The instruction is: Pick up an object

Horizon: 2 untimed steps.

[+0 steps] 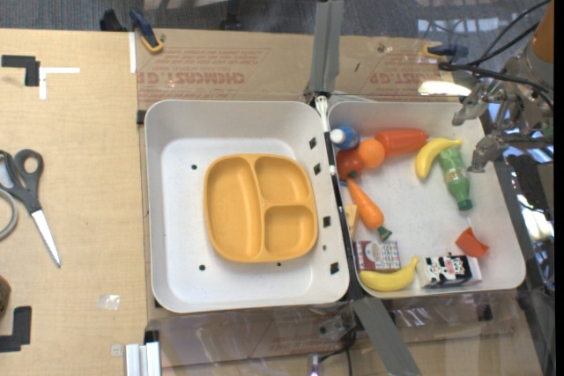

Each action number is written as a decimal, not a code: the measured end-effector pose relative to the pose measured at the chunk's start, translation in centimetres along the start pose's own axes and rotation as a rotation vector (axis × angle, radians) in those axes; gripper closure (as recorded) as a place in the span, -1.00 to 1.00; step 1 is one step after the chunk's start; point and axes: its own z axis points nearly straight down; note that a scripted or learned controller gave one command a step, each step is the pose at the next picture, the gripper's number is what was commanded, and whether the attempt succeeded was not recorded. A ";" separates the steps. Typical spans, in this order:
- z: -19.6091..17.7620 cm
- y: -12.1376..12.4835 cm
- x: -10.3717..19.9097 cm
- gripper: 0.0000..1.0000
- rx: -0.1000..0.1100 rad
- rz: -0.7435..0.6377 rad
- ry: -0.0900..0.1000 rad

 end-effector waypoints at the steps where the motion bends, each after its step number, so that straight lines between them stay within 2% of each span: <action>1: 11.9 -0.3 -3.4 -1.00 0.001 -0.015 -0.003; 2: 12.0 10.3 -2.4 -1.00 -0.001 0.078 0.000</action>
